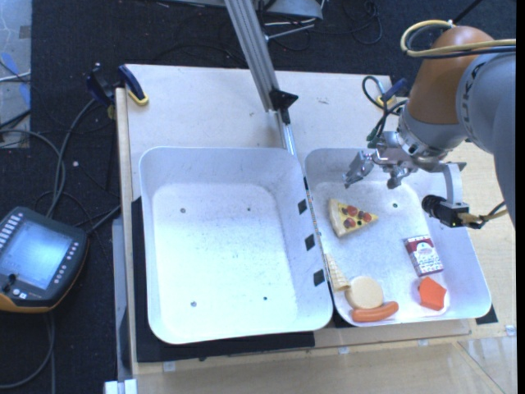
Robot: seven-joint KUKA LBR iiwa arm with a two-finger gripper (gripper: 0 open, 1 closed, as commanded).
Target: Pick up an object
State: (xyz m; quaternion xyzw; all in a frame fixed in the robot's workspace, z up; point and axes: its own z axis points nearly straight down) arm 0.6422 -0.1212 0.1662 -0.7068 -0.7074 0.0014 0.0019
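Reaching in from the upper right of the frame, the grey arm (pixel 484 89) bends its orange band down toward the right bin (pixel 467 257), with the gripper (pixel 376 173) hanging over that bin's upper left corner. Its two fingers are spread apart with nothing between them. Just below the gripper, toward the frame's centre, a toy pizza slice (pixel 352 217) lies on the bin floor. Lower right sit a small red carton (pixel 422 255) and an orange block (pixel 432 293); along the bottom edge lie a round tan bun (pixel 366 290) and a sausage (pixel 375 310). The left bin (pixel 164 245) rests beside it on a pale bench (pixel 197 105). A handheld pendant (pixel 37 257) lies on the dark floor at far left.
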